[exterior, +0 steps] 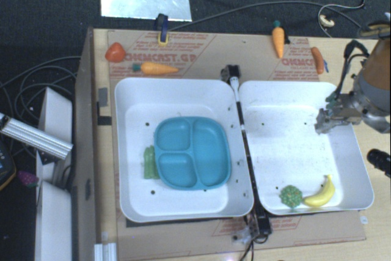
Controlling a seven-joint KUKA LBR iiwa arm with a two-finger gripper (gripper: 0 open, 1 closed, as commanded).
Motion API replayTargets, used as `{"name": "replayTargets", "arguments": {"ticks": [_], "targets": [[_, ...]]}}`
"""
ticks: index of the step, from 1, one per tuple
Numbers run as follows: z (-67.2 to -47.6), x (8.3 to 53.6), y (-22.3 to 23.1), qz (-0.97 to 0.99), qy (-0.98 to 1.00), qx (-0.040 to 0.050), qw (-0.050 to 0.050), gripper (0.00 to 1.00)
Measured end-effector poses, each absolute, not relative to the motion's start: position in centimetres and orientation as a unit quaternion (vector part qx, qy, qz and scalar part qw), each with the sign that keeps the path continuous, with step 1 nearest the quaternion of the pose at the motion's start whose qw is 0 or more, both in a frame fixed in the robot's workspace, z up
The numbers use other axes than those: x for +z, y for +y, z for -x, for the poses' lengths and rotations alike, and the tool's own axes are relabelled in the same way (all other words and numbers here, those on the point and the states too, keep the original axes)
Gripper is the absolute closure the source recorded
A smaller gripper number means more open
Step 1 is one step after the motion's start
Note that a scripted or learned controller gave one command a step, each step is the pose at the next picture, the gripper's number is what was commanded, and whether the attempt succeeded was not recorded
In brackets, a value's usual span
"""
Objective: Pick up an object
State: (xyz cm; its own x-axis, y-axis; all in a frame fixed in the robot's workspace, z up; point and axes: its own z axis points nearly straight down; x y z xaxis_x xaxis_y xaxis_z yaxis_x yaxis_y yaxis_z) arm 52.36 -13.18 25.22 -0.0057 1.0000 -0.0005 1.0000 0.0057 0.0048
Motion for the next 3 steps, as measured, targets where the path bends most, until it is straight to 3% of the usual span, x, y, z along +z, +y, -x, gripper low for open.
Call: {"name": "replayTargets", "arguments": {"ticks": [1, 3], "targets": [[-51.4, 19.5, -8.6, -0.706, 0.708, 0.0003, 0.000, 1.00], [-51.6, 21.6, -8.6, -0.705, 0.709, 0.0025, 0.003, 1.00]]}}
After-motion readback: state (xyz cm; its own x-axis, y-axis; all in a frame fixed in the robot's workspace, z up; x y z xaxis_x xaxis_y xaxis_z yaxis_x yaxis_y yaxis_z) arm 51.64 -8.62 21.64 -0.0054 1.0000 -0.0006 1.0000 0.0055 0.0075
